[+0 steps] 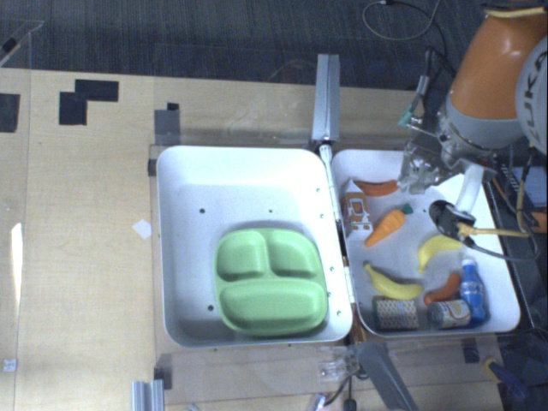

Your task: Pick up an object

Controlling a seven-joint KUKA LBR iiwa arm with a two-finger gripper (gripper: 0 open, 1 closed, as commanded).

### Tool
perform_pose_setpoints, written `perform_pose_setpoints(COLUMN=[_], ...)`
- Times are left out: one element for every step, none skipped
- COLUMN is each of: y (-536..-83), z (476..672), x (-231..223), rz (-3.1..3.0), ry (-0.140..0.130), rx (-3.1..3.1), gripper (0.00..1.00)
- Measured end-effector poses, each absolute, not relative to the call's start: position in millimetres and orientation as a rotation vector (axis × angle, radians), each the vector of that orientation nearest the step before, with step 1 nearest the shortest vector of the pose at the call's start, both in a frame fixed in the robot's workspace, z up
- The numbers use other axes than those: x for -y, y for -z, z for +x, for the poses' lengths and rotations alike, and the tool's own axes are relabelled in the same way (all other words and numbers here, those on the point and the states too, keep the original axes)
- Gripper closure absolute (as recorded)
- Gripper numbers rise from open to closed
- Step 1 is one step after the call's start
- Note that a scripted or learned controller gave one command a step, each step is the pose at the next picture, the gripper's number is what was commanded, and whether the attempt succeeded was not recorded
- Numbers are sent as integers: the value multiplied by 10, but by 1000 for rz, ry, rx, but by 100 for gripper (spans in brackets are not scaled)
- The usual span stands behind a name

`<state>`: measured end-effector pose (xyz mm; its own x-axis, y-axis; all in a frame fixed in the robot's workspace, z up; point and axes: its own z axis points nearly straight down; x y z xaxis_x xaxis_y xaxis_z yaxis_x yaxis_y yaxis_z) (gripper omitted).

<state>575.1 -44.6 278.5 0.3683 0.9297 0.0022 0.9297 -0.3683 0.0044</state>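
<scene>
While the grey arm with its orange band [505, 58] reaches in from the right, its end effector [421, 174] hangs over the far end of the right-hand white bin [505, 319], and whether it is open or closed I cannot tell (nothing is visibly gripped). Just below it lies a small orange-red strip-shaped toy [375, 187], touching or nearly so. The likelier target, a plastic orange carrot with a green top [387, 226], lies nearer the camera and slightly left of the end effector, its long axis slanting from near-left up to far-right. Further toward the near side sit a yellow plastic banana [392, 285], another yellow curved piece [439, 248] and a blue bottle [470, 288]. A green divided plastic tray [270, 281] rests in the left white bin [184, 229].
</scene>
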Motion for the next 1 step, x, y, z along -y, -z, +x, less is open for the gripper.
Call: perform_pose_setpoints(y=[-2496], z=[5213], x=[267], rz=[2870], ry=[-2], rx=[-1279], gripper=[100])
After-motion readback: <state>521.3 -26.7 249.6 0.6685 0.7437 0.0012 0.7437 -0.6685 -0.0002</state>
